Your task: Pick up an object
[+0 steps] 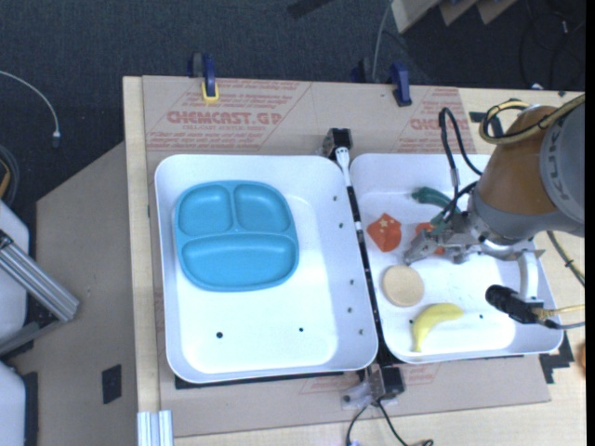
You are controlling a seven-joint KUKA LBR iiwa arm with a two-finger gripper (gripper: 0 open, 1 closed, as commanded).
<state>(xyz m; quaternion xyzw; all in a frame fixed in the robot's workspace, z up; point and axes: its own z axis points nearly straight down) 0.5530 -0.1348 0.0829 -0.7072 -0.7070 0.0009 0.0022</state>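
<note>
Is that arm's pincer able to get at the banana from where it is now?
Probably yes. The banana lies apart from the round tan disc in the right bin, with nothing on top of it, and the pincer hangs close by over that bin.

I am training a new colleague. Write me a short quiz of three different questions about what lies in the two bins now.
1. True or false: the blue divided plate lies in the left bin.
2. Which item lies nearest the front edge of the right bin? A) red block B) banana C) round tan disc
3. Fill in: the gripper hovers just right of the ______ block.

Key: 1 true; 2 B; 3 red.
</note>
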